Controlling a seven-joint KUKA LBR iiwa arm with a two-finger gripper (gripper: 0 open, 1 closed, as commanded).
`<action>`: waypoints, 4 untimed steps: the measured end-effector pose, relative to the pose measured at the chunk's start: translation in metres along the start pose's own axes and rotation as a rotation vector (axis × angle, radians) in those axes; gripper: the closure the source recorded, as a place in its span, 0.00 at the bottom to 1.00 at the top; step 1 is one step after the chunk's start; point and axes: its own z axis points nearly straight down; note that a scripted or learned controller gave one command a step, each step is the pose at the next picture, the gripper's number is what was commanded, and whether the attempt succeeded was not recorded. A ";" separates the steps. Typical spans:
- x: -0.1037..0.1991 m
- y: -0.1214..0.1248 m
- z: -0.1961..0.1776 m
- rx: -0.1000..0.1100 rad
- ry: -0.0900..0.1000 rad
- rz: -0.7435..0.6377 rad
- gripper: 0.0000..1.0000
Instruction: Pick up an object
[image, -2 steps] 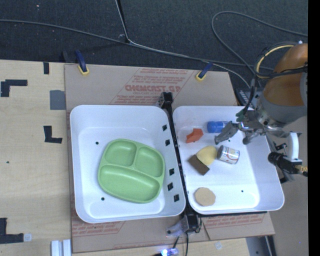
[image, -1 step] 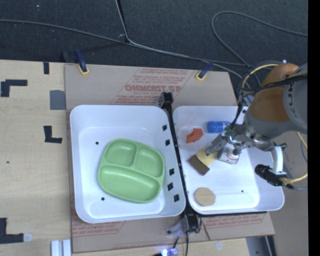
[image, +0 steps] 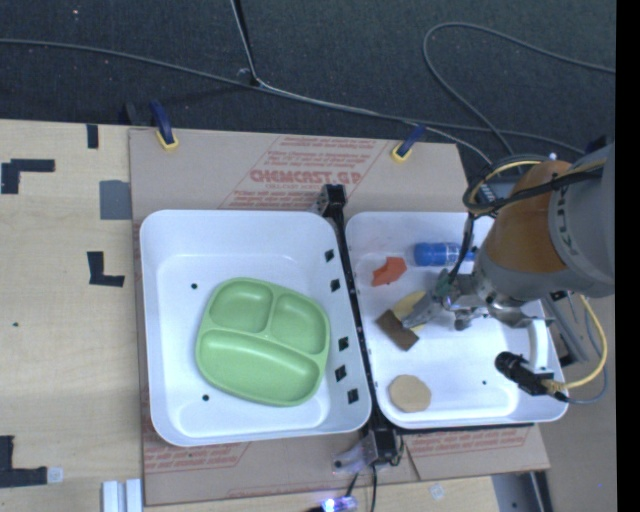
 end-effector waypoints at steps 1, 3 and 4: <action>0.000 0.001 0.018 -0.007 -0.001 0.000 0.00; -0.005 -0.003 -0.051 -0.010 -0.002 0.000 1.00; -0.002 -0.010 -0.097 -0.009 -0.001 -0.001 1.00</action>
